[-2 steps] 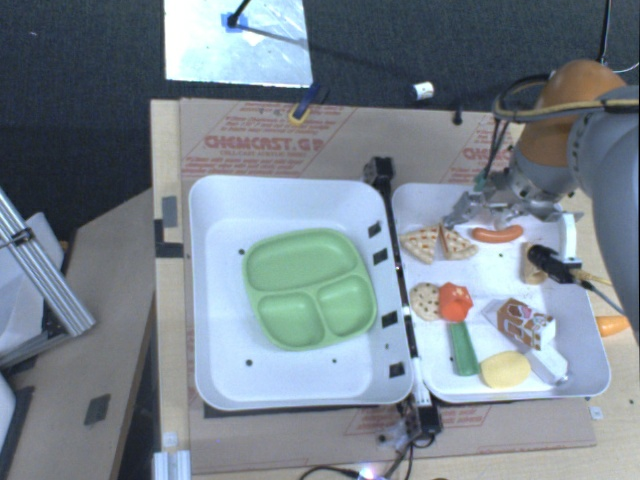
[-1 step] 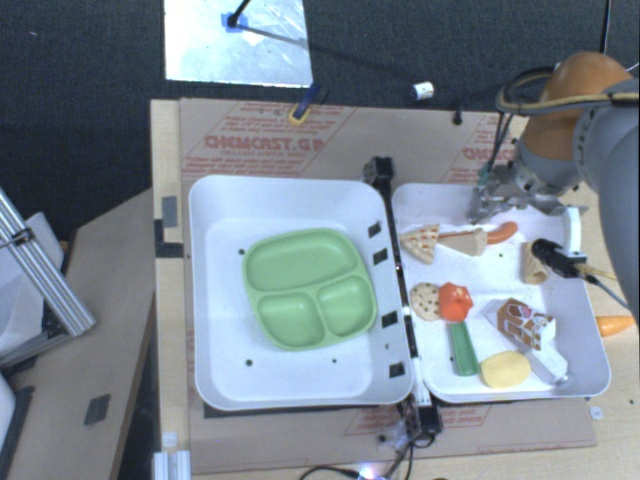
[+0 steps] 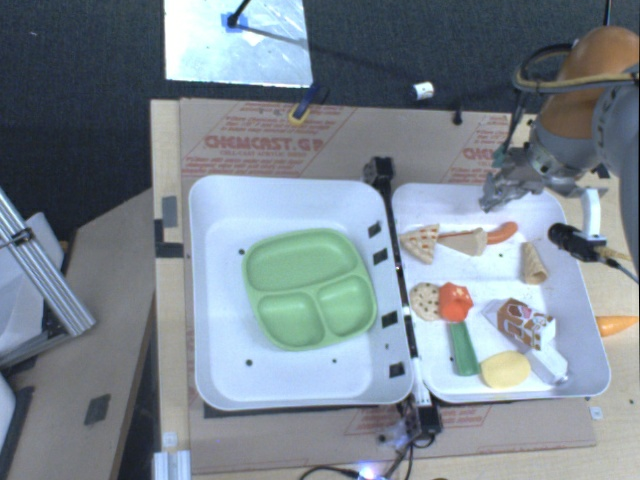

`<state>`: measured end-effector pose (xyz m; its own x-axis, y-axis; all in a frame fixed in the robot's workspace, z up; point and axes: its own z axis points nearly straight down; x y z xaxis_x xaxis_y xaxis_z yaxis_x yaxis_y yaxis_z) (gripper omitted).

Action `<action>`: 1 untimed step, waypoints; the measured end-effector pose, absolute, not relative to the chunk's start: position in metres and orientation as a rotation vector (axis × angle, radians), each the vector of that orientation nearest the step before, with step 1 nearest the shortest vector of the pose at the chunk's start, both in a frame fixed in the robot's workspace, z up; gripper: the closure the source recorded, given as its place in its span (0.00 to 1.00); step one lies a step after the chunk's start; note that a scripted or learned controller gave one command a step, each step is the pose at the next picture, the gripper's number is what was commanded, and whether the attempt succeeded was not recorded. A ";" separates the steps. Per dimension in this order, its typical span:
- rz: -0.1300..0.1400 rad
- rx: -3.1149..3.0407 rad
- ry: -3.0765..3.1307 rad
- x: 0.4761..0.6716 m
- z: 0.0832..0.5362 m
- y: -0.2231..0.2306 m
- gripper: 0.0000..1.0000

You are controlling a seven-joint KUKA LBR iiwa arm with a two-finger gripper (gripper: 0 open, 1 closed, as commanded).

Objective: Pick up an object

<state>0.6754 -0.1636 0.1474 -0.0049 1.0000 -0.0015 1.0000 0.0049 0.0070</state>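
Note:
My gripper (image 3: 495, 200) hangs over the far part of the right bin (image 3: 590, 353), pointing down and to the left. Just below it lie an orange-red sausage (image 3: 503, 232), a tan wedge (image 3: 462, 240) and a waffle-patterned slice (image 3: 421, 241). A small cone (image 3: 533, 262) lies to the right of them. Nearer the front are a cookie (image 3: 425, 299), a red tomato (image 3: 455, 301), a green stick (image 3: 462, 348), a yellow lemon (image 3: 505, 369) and a brown-and-white block (image 3: 524, 322).
The left bin (image 3: 215, 268) holds a green divided plate (image 3: 310, 286). A black divider (image 3: 392, 268) runs between the bins. An orange carrot (image 3: 617, 323) lies outside the right bin's right rim. A silver sheet (image 3: 238, 28) lies beyond the bench.

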 end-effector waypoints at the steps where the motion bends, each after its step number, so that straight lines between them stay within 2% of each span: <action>1: 0.007 2.209 2.224 0.684 0.196 -0.158 1.00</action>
